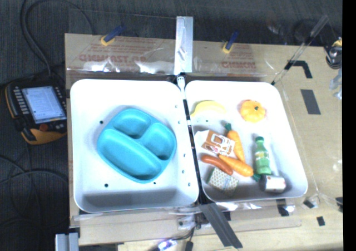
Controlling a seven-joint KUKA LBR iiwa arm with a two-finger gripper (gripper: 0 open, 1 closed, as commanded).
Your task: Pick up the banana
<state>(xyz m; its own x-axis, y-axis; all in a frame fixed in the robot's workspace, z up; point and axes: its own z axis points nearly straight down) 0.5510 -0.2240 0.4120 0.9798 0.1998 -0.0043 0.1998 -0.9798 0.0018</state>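
Observation:
The pale yellow banana lies curved at the far left corner of the right bin, close to the divider between the two bins. Nothing is touching it.
The right bin also holds an orange fruit, a carrot, a hot dog, a small printed packet, a green bottle, a grey-capped item and a netted object. A blue divided plate sits in the left bin.

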